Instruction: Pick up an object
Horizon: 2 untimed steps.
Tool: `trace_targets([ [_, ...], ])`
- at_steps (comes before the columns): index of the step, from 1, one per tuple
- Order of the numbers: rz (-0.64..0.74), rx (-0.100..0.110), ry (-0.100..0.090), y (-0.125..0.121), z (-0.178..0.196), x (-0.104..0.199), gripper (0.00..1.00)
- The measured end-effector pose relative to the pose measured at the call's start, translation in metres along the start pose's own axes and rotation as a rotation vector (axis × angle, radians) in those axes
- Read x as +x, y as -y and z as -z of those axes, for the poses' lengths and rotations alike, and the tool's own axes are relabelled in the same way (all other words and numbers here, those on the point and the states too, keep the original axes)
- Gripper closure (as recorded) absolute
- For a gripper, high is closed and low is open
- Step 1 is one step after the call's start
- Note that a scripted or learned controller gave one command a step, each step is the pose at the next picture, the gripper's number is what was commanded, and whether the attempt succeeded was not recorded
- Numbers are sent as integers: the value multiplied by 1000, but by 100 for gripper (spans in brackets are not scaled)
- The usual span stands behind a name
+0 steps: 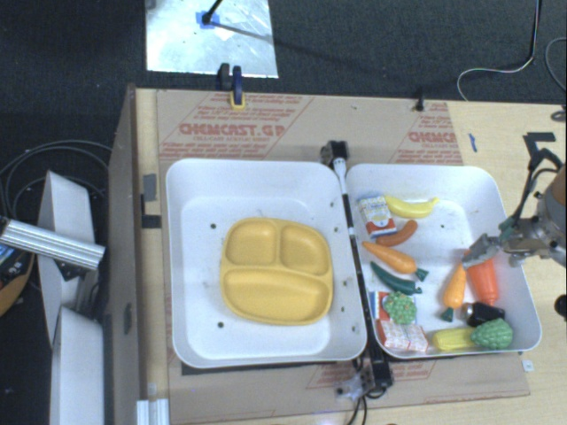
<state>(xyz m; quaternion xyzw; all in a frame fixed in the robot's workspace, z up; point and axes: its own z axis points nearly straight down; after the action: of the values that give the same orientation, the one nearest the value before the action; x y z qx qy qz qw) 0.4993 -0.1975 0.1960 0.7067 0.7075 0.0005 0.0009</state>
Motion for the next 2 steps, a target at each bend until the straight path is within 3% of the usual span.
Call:
trace_targets([
  [1,0,-3,2,0,-89,-9,0],
  [2,0,1,0,-7,-112,-9,0],
])
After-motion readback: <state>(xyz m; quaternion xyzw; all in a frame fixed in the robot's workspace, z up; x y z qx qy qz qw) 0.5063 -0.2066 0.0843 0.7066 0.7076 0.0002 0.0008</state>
